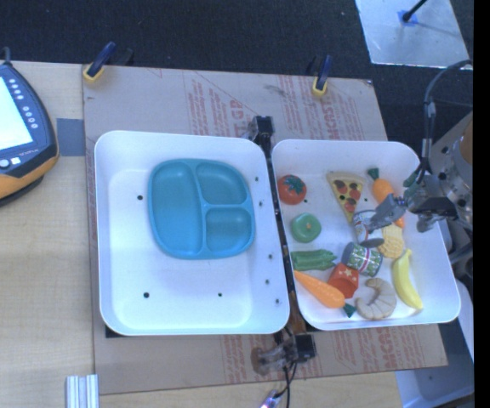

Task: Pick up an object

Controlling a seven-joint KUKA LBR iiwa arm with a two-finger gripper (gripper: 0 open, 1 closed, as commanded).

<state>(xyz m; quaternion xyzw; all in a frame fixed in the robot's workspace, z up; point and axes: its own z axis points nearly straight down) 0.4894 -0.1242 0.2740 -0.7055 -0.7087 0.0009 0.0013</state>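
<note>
Dark carpet runs behind a wooden bench [32,296] topped with a sheet of cardboard [228,100], which two clamps pin at the far edge. Two white bins sit side by side on it. The left bin [126,296] holds a blue divided plate [201,208]. The right bin [432,300] holds a jumble of toy food: a tomato [292,189], a pizza slice [345,193], a green round piece [305,226], a green pod [313,259], a long carrot [319,289], a red piece [344,278] partly tucked under a small can [364,259], a pale ring-shaped piece [376,298], a banana [407,280] and a small orange piece [382,188] by the far wall. A yellowish bumpy item [391,243] is half covered, and I cannot make out what it is.

From the right edge the arm reaches in, most of it cut off by the frame. Its gripper [379,221] hangs low over the right bin, just above the can and the bumpy item. The fingers blur into the clutter beneath, so I cannot tell whether they are spread or pressed together, nor whether anything sits between them.

At the left edge lies a tablet-like controller [7,138], cropped by the frame.
</note>
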